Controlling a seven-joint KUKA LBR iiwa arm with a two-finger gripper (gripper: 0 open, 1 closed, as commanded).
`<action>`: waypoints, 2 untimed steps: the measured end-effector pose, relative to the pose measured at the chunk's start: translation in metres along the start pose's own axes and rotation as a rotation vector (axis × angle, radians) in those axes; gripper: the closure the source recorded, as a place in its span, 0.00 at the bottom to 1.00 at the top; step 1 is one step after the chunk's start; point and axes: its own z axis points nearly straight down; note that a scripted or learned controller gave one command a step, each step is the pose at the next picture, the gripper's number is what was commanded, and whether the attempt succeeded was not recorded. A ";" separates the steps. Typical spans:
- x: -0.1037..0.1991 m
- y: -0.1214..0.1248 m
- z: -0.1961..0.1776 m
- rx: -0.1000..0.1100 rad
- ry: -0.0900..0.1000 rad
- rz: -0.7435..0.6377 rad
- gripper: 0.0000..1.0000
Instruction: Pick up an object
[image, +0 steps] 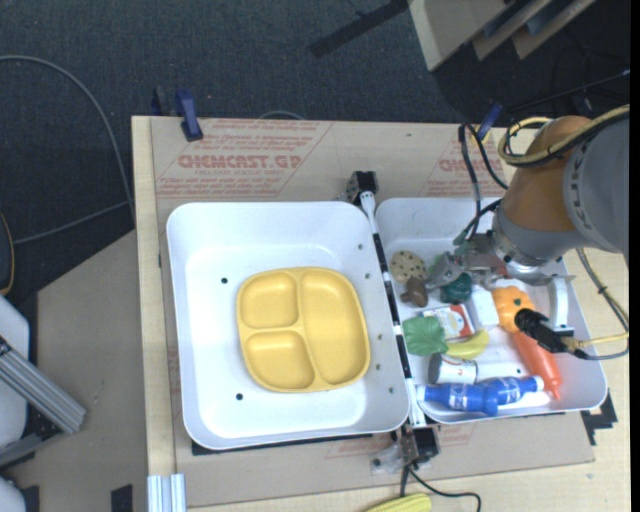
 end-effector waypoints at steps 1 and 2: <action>0.000 0.002 -0.012 -0.006 0.000 0.000 1.00; 0.091 0.014 -0.116 -0.007 0.000 -0.004 1.00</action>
